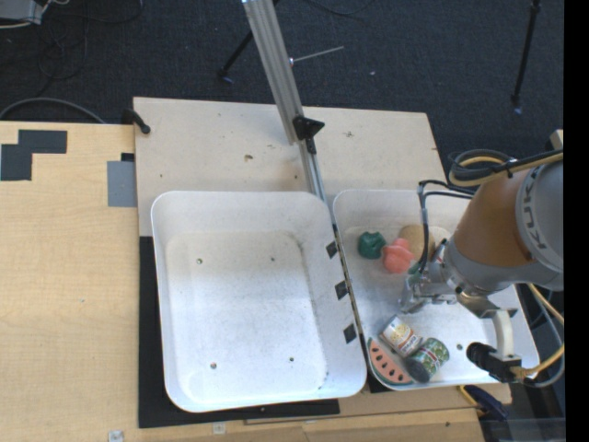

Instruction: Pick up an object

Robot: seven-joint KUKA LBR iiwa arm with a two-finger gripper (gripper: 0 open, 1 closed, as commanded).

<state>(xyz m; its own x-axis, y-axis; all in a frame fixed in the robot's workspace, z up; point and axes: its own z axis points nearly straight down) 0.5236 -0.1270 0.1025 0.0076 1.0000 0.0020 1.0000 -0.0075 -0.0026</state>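
The right bin (pixel 354 219) holds a small dark green object (pixel 371 243), a pink-red object (pixel 398 258) with a tan rounded item (pixel 414 238) behind it, a light labelled can (pixel 401 334), a green can (pixel 427 355) and a watermelon slice toy (pixel 387 365) at the front rim. My gripper (pixel 417 295) hangs low over the bin's middle, just right of the pink-red object and above the light can. The wrist hides its fingertips. I see nothing held.
The left bin (pixel 175 219) lies alongside, split from the right one by a divider with black clips (pixel 340 288). A slanted aluminium bar (pixel 281 72) rises from the bench's back. Wooden bench surface (pixel 64 274) extends to the left. Cables hang beside the arm.
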